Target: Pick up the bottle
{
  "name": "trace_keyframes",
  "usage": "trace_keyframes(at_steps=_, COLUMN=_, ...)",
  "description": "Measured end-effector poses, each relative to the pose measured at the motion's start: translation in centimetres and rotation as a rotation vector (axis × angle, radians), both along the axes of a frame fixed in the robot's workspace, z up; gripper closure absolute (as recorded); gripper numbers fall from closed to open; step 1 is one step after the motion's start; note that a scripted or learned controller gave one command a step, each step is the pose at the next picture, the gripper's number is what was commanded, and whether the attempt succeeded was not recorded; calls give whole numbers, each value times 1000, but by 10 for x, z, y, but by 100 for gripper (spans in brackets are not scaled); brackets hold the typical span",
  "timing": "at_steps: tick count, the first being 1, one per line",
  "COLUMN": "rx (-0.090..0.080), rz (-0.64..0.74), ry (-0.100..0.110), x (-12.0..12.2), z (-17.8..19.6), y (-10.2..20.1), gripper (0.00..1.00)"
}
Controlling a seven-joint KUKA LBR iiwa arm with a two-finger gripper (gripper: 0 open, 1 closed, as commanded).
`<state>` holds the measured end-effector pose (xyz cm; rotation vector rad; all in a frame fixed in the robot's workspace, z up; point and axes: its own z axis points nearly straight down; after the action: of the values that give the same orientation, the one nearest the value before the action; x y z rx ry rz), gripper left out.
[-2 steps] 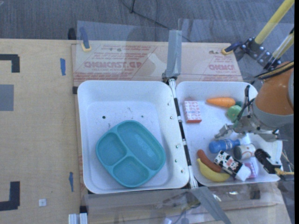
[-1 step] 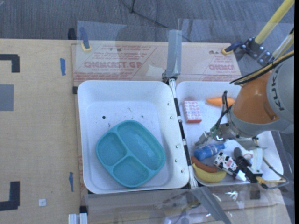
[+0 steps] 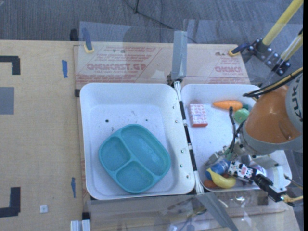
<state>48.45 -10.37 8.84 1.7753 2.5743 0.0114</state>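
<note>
The arm point(image 3: 269, 124) is cut off at the right edge; the toys point(image 3: 219, 174) beneath it are partly hidden.

Left bin point(image 3: 91, 97): teal divided plate point(image 3: 134, 158). Right bin point(image 3: 202, 129): pink box point(image 3: 198, 115), carrot point(image 3: 227, 105), banana point(image 3: 221, 180). Arm point(image 3: 272, 119), frame right, above clutter.

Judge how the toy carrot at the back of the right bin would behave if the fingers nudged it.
The carrot lies on its side with a rounded, tapered body, so it would probably roll in a curve. It looks like small, smooth plastic, likely light and slippery. The green toy close by might stop it.
</note>
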Motion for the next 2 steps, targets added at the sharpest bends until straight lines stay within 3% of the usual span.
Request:
trace_keyframes(at_steps=1, rx=-6, rz=-11, ry=-10, x=3, z=9, y=-6, gripper=100)
trace_keyframes(at_steps=2, rx=4, rz=-304, ry=17, x=-5, z=94, y=54, gripper=100)
